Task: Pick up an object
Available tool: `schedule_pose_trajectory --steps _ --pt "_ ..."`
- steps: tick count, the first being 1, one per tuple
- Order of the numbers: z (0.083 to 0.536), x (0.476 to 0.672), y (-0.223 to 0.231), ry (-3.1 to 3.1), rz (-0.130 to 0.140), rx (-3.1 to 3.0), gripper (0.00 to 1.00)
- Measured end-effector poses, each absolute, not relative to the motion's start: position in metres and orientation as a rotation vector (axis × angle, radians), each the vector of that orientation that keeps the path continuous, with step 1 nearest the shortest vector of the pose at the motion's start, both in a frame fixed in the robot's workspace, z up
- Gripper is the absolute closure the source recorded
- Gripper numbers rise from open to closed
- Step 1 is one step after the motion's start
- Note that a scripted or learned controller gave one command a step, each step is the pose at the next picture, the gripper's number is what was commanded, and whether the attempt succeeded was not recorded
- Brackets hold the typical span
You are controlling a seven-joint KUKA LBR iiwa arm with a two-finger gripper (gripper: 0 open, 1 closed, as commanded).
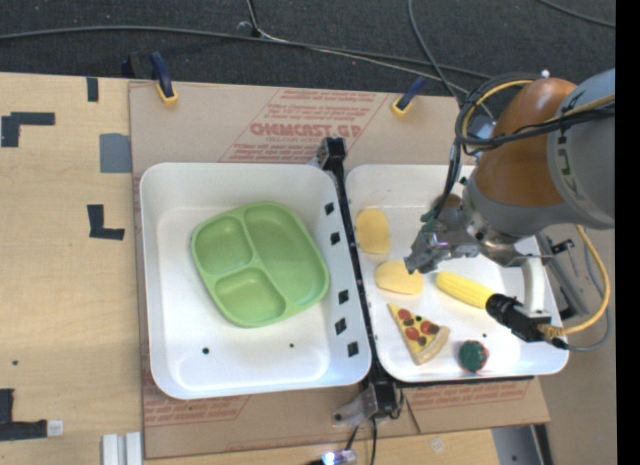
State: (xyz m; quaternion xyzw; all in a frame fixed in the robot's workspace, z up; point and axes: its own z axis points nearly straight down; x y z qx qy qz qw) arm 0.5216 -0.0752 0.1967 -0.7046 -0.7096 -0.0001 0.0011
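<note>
The left bin [160, 283] offers open white floor along its lower edge and upper strip; the green divided tray [260, 261] takes up its middle. The black divider [345, 253] between the bins stands as a low barrier. The right bin [400, 178] is crowded: two yellow pieces [373, 230] [398, 278], a corn cob [462, 289], a pizza slice [419, 333] and a small green-red item [472, 355] lie close together. The arm [530, 163] overhangs its right half, with the gripper [425, 255] just beside the lower yellow piece. Free floor remains at the right bin's upper left.
</note>
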Motion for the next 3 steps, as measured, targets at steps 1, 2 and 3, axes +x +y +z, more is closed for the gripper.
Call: schedule_pose_trajectory --steps 1,2,3 --pt "0.191 0.531 -0.018 -2.228 0.001 -2.211 1.0" --pt "0.187 0.548 0.032 -2.227 0.001 -2.213 1.0" --pt "0.185 0.56 0.087 -2.228 0.0 -2.212 1.0"
